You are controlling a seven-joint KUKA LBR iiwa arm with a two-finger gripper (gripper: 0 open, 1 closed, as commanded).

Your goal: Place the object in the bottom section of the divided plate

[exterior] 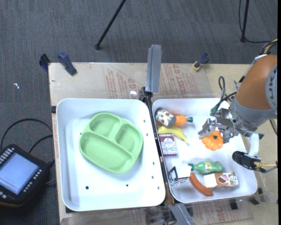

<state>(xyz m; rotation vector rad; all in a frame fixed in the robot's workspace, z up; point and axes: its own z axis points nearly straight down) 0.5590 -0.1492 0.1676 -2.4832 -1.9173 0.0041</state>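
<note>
The grey two-finger gripper (217, 128) sits over the small orange plastic pumpkin (213, 141) in the right shallow white bin (251, 187); whether it grips cannot be told.

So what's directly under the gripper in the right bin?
A small orange pumpkin sits just below the gripper, which hides its top edge. Whether the gripper touches it cannot be seen. The green plate lies in the left bin.

The arm (260, 90) was grey with a broad, rounded orange band above the wrist. A thin black cable looped beside it. The gripper (217, 128) was a cluster of grey metal parts with a small green spot on top.
</note>
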